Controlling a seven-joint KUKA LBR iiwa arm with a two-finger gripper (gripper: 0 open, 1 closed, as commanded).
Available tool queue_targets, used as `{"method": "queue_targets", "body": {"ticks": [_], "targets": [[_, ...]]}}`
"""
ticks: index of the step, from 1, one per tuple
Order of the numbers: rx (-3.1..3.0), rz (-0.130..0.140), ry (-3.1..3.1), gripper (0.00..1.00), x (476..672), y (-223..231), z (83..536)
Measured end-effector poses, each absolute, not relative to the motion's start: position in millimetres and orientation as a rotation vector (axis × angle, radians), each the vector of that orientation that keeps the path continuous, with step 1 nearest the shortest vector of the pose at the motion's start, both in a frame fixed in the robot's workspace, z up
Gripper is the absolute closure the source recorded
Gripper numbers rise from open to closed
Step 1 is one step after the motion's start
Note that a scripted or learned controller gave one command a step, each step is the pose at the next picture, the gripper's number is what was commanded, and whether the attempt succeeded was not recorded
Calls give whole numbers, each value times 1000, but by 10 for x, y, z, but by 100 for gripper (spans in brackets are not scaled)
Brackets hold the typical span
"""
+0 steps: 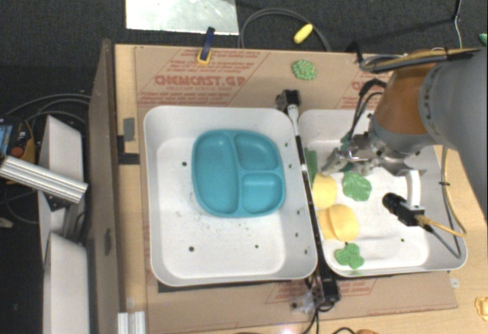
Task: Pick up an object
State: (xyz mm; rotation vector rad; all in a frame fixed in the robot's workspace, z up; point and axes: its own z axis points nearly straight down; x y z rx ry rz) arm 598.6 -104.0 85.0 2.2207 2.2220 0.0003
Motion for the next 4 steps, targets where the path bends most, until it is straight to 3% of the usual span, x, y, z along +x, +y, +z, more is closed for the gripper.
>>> {"method": "queue_targets", "body": {"ticks": [1, 2, 3, 4], "targets": [[2221, 2, 2219, 0, 5868, -1280, 1059], [2222, -1, 2221, 0, 5677, -1422, 837], [2217, 6, 2220, 100, 5701, -1412, 961], [2217, 5, 2220, 0, 5700, -1412, 957]]}}
